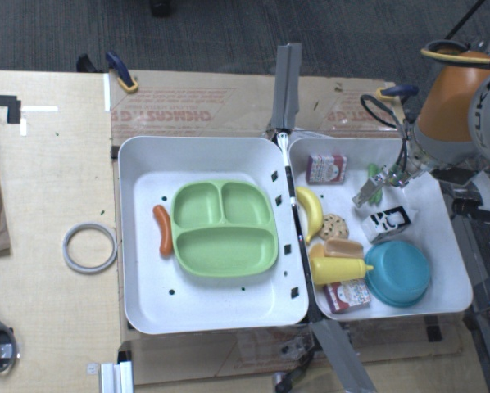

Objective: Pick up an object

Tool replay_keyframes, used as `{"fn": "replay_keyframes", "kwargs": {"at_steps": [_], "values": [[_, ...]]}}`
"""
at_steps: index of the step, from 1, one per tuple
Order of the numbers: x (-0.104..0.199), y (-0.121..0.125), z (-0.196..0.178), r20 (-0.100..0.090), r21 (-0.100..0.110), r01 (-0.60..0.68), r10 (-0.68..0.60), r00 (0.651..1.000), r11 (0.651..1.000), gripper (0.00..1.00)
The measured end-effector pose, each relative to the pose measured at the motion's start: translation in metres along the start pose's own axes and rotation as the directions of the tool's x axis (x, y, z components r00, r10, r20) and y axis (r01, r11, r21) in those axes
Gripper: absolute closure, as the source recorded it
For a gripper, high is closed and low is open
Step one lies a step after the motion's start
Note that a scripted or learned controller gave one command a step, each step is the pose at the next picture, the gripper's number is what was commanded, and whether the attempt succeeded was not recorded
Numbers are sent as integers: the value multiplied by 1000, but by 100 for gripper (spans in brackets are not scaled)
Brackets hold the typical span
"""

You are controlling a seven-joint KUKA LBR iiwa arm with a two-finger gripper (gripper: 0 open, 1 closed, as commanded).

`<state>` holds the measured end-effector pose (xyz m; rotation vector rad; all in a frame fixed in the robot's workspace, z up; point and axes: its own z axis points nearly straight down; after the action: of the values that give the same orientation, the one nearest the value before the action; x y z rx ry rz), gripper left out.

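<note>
Camera view is showing my gripper (374, 188) hovering, grip state unclear; I am judging the banana (309, 210) light, graspable mid-body

Both bins (138, 244) look like smooth white plastic with a slight sheen. The green divided tray (225, 228) is matt plastic, and so is the blue bowl (398, 273). The banana (309, 211) and the yellow bottle (338, 268) look like glossy plastic. The bench top (48, 187) is pale, matt wood. The gripper (374, 188) shows dull grey metal.
</note>
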<state>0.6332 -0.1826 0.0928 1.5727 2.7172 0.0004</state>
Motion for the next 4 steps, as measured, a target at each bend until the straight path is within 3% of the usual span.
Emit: {"fn": "replay_keyframes", "kwargs": {"at_steps": [1,2,3,4], "values": [[31,0,1,-1,1,-201,201,980,980,0],[30,0,-9,0,0,-201,201,980,980,100],[30,0,-9,0,0,-201,201,979,979,0],[47,-101,-40,-1,2,-59,59,998,998,0]]}}
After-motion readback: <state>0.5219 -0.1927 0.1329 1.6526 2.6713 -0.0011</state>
